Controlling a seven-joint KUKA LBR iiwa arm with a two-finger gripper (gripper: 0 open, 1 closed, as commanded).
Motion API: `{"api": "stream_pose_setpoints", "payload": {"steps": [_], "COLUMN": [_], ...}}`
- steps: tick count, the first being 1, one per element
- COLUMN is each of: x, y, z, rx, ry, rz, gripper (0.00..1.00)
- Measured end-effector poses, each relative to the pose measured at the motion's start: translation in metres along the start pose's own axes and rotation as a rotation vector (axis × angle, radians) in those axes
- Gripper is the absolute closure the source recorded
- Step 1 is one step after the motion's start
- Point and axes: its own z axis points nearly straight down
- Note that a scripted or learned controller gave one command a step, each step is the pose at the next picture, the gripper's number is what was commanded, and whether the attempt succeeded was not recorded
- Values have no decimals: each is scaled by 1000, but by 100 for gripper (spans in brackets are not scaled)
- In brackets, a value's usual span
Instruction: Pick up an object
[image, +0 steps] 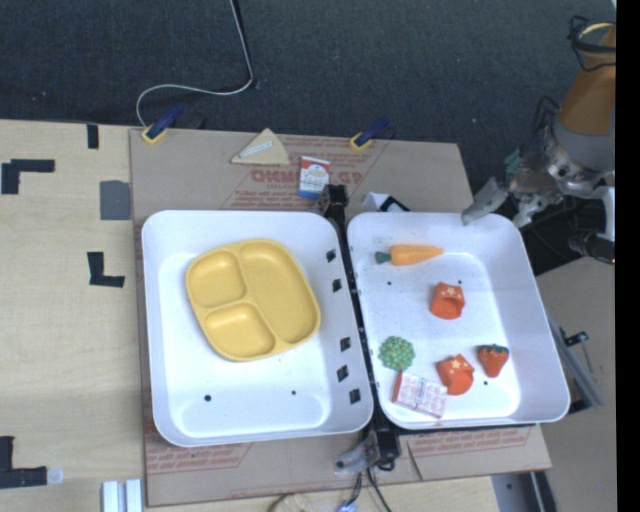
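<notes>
A: Where is the carrot (413, 255)?
B: In the right bin (500, 300), near its far edge.
A: And the end effector (492, 200)?
B: Beyond that bin's far right corner, well apart from the carrot; its state cannot be told.

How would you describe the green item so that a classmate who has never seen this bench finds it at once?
Start at the right-hand white bin, the one without the yellow plate. Near its left wall, just above the small printed packet, lies the broccoli. It is the bin's only all-green piece; its neighbours are red or orange.
</notes>
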Motion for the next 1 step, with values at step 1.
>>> {"api": "stream_pose_setpoints", "payload": {"steps": [1], "x": [15], "y": [-73], "z": [136], "rx": [-2], "ry": [0], "rz": [0], "gripper": [0]}}
